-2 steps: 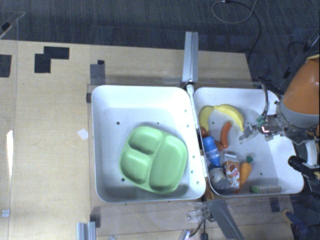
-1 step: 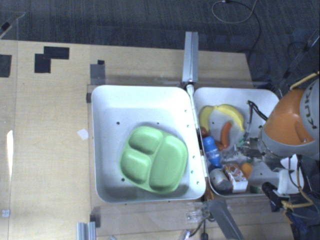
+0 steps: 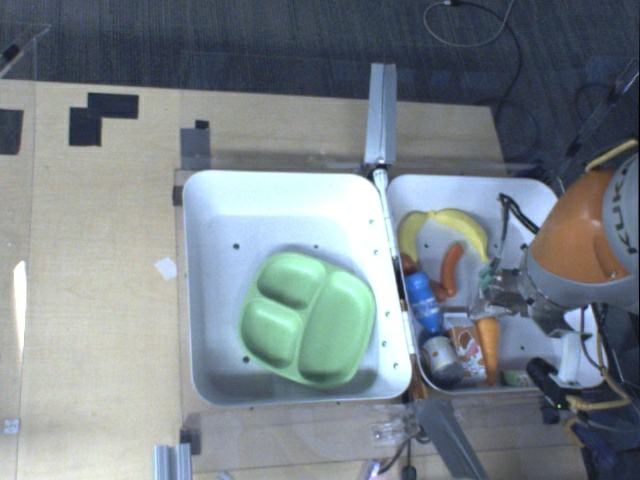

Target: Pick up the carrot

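Hovering gripper (image 3: 497,301) over carrot (image 3: 488,347), finger state: cannot tell.
Carrot lies just below fingertips, packet (image 3: 465,342) beside it; descend straight, grip mid-body.

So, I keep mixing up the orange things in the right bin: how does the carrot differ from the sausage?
The carrot is bright orange; the sausage is redder. The carrot tapers to a point, while the sausage is rounded at both ends. The carrot lies near the bin's front, just below the gripper; the sausage lies farther back, beside the banana. Both are elongated and lie flat.
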Controlling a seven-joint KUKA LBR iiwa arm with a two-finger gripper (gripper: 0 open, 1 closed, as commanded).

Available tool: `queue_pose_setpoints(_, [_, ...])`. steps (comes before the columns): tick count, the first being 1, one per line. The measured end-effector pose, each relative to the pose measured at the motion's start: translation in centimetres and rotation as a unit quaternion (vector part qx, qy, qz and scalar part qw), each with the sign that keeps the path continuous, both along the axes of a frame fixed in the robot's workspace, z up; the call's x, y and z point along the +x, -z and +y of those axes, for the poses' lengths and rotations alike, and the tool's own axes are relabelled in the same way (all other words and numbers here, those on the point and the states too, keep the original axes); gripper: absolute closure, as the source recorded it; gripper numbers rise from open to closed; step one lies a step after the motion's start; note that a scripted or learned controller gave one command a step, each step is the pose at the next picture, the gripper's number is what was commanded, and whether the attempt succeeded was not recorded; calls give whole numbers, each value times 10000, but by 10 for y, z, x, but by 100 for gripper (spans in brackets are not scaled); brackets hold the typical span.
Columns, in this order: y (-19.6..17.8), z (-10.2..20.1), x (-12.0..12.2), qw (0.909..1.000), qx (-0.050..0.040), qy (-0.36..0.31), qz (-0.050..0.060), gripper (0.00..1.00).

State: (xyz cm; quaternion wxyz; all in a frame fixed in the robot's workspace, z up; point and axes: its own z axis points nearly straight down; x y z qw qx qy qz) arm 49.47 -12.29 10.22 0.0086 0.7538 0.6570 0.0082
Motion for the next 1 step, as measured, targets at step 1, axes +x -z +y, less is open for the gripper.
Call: queue_pose_setpoints(1, [-83, 85, -7, 9993, 18, 351, 97, 100])
